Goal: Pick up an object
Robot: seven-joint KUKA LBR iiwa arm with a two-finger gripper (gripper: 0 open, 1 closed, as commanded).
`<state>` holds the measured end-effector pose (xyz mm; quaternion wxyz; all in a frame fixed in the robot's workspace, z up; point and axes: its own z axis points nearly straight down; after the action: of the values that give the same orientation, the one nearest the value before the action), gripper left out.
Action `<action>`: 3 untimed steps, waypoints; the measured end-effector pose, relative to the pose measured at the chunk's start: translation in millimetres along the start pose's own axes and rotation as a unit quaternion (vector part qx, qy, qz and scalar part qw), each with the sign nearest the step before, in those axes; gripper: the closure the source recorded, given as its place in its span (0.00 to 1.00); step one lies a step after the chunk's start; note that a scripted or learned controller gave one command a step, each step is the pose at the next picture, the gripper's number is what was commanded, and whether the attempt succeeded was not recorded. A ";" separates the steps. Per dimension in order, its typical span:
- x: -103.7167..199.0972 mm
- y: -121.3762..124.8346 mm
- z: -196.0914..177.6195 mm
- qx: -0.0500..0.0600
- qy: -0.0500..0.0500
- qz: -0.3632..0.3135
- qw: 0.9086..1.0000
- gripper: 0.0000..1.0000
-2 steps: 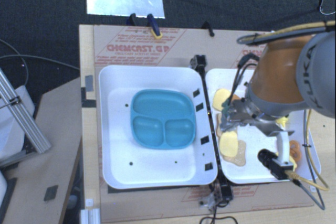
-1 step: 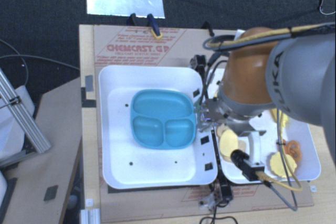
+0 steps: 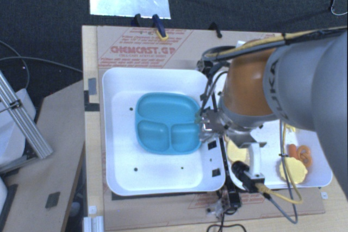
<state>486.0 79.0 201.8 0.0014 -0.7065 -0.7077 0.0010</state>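
- A blue divided plate (image 3: 166, 123) is seen lying flat in the left white bin (image 3: 122, 168), toward its right half, with three compartments facing up.
- The hand (image 3: 207, 126) is placed low at the plate's right rim, under the orange band of the arm (image 3: 293, 84), which reaches in from the right.
- Whether the hand is wide or narrow cannot be told: its tips are blurred and partly covered by the wrist. No grip on the plate can be confirmed.
- The plate is judged not yet lifted, since it appears to rest on the bin floor. The approach seems largely done; the closing on the rim, the lift and the carry are left.
- The plate's long axis is judged to run roughly left to right across the bin, with the single large compartment toward the far side and the two small ones toward the near side.
- Yellow and orange items (image 3: 296, 163) are seen in the right bin (image 3: 325, 175), partly hidden by the arm.
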 end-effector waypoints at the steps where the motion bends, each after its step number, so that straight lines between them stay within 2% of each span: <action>1: 90.3 -1.0 58.7 0.001 0.001 -0.005 1.000 1.00; 2: 60.0 85.6 101.9 -0.003 0.009 -0.002 1.000 1.00; 3: 136.6 129.7 38.5 -0.008 0.003 -0.005 1.000 1.00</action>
<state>615.3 215.9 162.9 -0.0017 -0.7030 -0.7111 -0.0068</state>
